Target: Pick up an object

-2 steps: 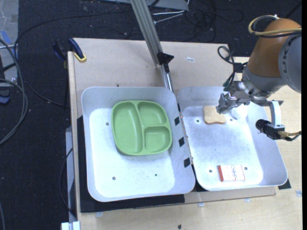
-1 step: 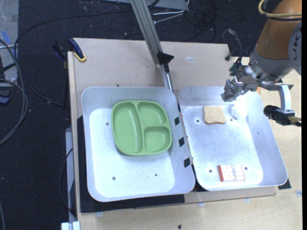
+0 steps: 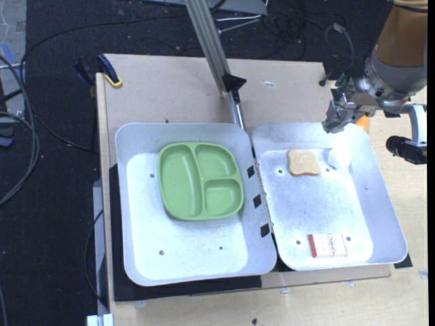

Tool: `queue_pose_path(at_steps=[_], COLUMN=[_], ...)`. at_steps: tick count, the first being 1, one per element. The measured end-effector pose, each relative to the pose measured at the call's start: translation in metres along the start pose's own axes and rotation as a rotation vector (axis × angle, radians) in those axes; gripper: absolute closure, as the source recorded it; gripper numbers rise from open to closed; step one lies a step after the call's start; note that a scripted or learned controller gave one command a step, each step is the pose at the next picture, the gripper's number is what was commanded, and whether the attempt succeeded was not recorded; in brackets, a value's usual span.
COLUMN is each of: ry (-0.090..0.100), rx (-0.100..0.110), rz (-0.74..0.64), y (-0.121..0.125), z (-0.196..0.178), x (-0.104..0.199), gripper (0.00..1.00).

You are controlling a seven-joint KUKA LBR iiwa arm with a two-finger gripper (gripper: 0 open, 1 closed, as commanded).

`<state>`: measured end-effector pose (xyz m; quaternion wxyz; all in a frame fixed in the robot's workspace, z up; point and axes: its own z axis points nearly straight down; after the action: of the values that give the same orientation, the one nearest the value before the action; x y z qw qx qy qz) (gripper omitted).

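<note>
My gripper (image 3: 336, 122) hangs over the far right corner of the right bin (image 3: 380, 202), its fingers pointing down at the rim. A tan slice of toast (image 3: 303, 162) lies in that bin's far half, left of and below the gripper. A pale whitish object (image 3: 339, 156) sits just right of the toast, near the bin wall. A small red and white box (image 3: 327, 245) lies near the bin's front edge. An orange object (image 3: 362, 121) peeks out just behind the gripper.
The left bin (image 3: 136, 250) holds a green divided plate (image 3: 201, 180). A metal pole (image 3: 211, 39) slants in from the top to the bins' shared far corner. Cables run across the dark floor at left and top.
</note>
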<state>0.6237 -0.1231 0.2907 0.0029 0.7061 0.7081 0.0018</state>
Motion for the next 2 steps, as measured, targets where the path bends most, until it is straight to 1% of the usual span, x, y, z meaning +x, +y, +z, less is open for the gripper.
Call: queue_pose_path(at_steps=[1, 2], ry=[0.003, 0.003], rx=[0.007, 0.010], rz=[-0.003, -0.003], y=[-0.013, -0.038], z=[0.003, 0.023], x=[0.045, 0.090], gripper=[1.00, 1.00])
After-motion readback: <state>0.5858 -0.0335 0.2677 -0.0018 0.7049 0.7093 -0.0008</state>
